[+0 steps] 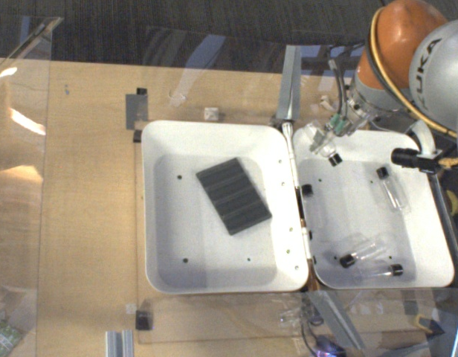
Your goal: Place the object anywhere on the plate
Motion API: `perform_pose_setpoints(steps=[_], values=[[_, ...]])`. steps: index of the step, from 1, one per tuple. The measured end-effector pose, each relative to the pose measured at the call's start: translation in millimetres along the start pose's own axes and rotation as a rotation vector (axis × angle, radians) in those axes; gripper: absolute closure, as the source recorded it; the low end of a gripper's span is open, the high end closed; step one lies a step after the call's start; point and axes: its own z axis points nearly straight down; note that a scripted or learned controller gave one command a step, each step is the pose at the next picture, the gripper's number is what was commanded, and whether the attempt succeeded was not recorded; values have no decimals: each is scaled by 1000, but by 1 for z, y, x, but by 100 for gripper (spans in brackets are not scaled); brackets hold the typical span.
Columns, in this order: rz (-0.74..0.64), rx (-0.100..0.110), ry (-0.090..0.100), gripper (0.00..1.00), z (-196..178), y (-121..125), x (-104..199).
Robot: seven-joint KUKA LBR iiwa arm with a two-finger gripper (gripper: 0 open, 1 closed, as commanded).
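A dark grey ridged plate (233, 195) lies tilted in the middle of the left bin (162, 274). My gripper (331, 131) hangs over the far left corner of the right bin (437, 274). It is shut on a clear vial (322, 141) with a black cap, which slants down from the fingertips. The grey arm with its orange band (396, 39) comes in from the upper right.
Several other clear vials with black caps lie in the right bin: one (391, 190) near the right wall and a cluster (366, 255) by the front wall. A metal post (288, 84) stands behind the gap between the bins. A small block (211, 113) sits on the bench behind the left bin.
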Motion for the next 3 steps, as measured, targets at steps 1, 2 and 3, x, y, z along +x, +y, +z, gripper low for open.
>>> perform_pose_setpoints(steps=[1,2,3], values=[[388,-1,-1,100,-76,9,12],[114,-3,-2,100,-63,28,39],[456,-2,-1,100,-98,35,51]])
